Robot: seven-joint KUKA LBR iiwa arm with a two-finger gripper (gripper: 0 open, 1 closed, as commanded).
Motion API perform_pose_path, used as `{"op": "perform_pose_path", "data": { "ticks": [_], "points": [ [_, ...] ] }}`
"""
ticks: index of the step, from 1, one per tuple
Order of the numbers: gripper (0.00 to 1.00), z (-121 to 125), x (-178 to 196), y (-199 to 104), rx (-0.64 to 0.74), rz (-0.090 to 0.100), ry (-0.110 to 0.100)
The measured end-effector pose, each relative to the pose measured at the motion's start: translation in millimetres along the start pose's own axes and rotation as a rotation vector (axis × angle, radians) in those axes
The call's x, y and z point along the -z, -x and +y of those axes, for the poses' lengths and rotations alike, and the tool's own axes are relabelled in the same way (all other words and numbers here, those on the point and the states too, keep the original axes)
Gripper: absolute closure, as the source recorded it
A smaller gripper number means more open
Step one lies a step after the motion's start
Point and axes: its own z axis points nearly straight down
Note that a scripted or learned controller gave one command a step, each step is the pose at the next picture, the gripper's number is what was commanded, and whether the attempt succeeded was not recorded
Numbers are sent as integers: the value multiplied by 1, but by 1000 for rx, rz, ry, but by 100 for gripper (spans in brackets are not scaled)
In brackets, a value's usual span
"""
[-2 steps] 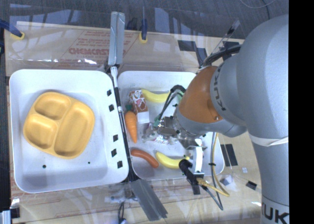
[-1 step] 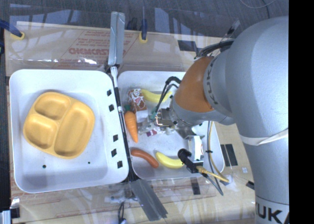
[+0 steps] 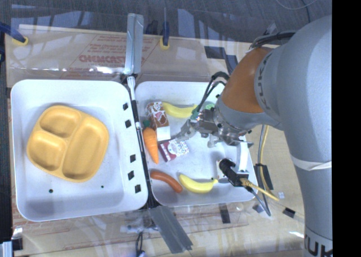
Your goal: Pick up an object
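Camera view: we look down on two white bins side by side, with the arm (image 3: 287, 81) coming in from the right.
Left bin (image 3: 67, 196): it holds a yellow divided plate (image 3: 67, 142), which lies towards its left half.
Right bin (image 3: 194, 163): we count six loose things here, most of them along its left side.
Far banana (image 3: 177, 110): it lies near the far wall, just left of the gripper.
Brown carton (image 3: 158, 114): it sits at the far left, touching the far banana's left end.
Carrot (image 3: 150, 144): it runs far to near along the left wall, thick end far.
Red and white packet (image 3: 176, 149): it lies mid-bin, just right of the carrot.
Sausage (image 3: 165, 180): it lies at the near left corner, slanted.
Near banana (image 3: 197, 183): it sits by the near wall, just right of the sausage.
Gripper (image 3: 189, 129): it hangs over the middle of the right bin, tip pointing left, just beyond the red and white packet.
Grip state: we cannot tell how far it is open, and we see nothing held in it.
Task's thing: every loose thing lies on a bin floor; the red and white packet is closest to the gripper.
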Motion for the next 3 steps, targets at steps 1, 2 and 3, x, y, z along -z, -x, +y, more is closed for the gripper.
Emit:
{"op": "perform_pose_path", "data": {
  "ticks": [1, 2, 3],
  "points": [
    [0, 4, -56, -33, 15, 0, 10],
    [0, 87, -60, -24, 218, 6, -12],
    [100, 88, -51, -28, 227, 9, -17]
  ]
}}
